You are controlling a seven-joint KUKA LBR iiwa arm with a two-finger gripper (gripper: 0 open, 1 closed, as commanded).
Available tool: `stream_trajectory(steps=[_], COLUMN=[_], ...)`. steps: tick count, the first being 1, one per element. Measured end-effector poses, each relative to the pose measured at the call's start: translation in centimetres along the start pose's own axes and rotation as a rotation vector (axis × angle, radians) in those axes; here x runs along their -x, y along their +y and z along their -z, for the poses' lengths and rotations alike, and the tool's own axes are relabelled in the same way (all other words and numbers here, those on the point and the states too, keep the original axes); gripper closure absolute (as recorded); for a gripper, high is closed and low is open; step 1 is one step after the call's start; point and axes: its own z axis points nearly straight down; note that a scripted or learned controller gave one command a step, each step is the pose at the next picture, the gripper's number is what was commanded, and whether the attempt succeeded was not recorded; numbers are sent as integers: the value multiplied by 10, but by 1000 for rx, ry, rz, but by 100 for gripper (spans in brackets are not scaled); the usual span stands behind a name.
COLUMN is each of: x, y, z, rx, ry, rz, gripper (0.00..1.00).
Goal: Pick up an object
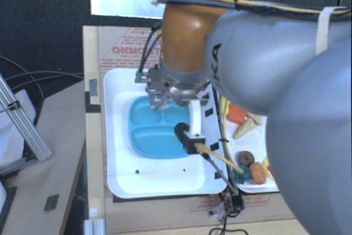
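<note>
Gripper [159,102] low over blue divided tray [151,137] in left bin [118,173]; wide or narrow, cannot tell; nothing seen held, so the pick looks not yet done; tray lies close to the wall shared with right bin [258,189]; bare floor along near rim gives room.

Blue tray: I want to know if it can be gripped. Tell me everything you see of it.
The blue tray is a glossy, plastic-looking dish with rounded corners, split by raised ridges into one wide near compartment and two smaller far ones. It lies flat in the left bin, toward its right side. The gripper hangs over its far edge; contact cannot be told. Its right edge is hidden.
</note>
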Motion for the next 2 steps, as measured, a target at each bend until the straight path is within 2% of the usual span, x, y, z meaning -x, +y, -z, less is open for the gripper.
stream_trajectory(steps=[1, 2], x=[65, 64], y=[0, -45], z=[153, 41], rx=[17, -14], ry=[1, -6], rz=[-9, -5], gripper=[100, 100])
